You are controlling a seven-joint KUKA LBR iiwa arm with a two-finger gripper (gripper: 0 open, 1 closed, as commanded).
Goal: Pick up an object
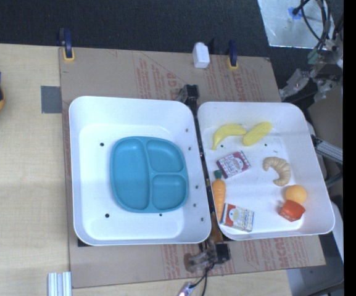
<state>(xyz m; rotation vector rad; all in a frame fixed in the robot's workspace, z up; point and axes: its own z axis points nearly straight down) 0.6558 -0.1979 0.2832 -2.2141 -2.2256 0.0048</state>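
1. Camera view, the layout: two shallow white bins sit side by side on the worktop (23, 165). The left bin (85, 221) holds a blue divided plate (149, 173), lying flat near its middle. I take that plate as the landmark for everything else.

2. Camera view, the things to pick: all loose items lie in the right bin (316, 227), on the plate's right.
   - A yellow banana (227, 134) and a second yellow piece (256, 132) sit up and right of the plate, close together.
   - A small printed box (233, 164) lies just right of the plate's upper half, past the wall between the bins.
   - A tan croissant (279, 169) lies farther right, at about the plate's height.
   - A carrot (218, 195) lies along the near wall of its bin, the closest item to the plate.
   - A second printed box (237, 217) sits below and right of the plate.
   - An orange fruit (295, 193) and a red piece (292, 211) touch each other, well right of the plate.

3. Camera view, the arm: part of the robot (318, 73) appears far up and right of the plate, outside both bins, amid cables. The tool's state cannot be told from here.

4. Progress, as a judgement: nothing looks lifted; every item rests on the bin floor. The whole pick seems left to do: choose an item, come down over it, close, raise.
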